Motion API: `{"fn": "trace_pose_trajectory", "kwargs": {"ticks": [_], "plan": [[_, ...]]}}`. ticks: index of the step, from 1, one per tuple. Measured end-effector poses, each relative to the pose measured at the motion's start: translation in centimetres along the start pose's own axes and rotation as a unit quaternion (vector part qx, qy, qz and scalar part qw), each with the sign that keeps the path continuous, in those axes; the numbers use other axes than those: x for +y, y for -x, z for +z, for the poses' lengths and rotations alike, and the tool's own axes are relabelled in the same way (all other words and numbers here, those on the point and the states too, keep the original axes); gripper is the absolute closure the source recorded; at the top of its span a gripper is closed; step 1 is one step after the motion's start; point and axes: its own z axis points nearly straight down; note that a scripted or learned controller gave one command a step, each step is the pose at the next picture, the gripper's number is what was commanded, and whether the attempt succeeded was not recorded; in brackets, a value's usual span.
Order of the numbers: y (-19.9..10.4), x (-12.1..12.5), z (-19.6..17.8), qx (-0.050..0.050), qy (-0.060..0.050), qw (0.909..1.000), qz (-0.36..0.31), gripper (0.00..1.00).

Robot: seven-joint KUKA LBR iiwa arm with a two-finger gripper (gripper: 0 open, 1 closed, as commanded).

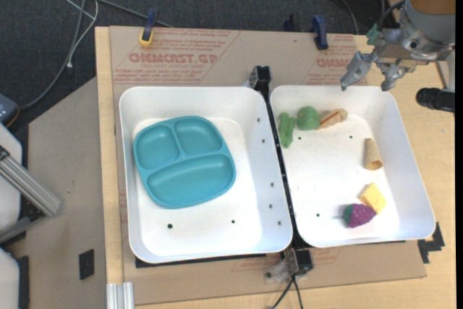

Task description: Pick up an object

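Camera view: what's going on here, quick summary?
The arm's gripper hangs open above the back edge of the right bin, holding nothing. That bin holds small toy foods: green pieces and a tan piece near the back, a tan cone on the right, a yellow block and a purple piece in front. The left bin holds a teal divided plate.

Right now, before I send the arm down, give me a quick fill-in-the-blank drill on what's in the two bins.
1. The divided plate in the left bin is ____ in colour.
2. The purple grapes touch a ____ block of cheese.
3. The gripper hangs over the ____ bin's far rim, holding nothing, fingers open.
4. The plate has ____ compartments.

Missing words: blue; yellow; right; three
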Motion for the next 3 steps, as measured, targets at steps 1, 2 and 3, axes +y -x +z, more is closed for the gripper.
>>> {"fn": "trace_pose_trajectory", "kwargs": {"ticks": [1,2,3], "plan": [[0.0,0.2,-0.7,-0.001,0.006,1.0,-0.001,0.0],[-0.4,-0.1,3.6,0.0,0.003,1.0,-0.001,0.0],[0.1,-0.2,9.8,0.0,0.002,1.0,-0.001,0.0]]}}
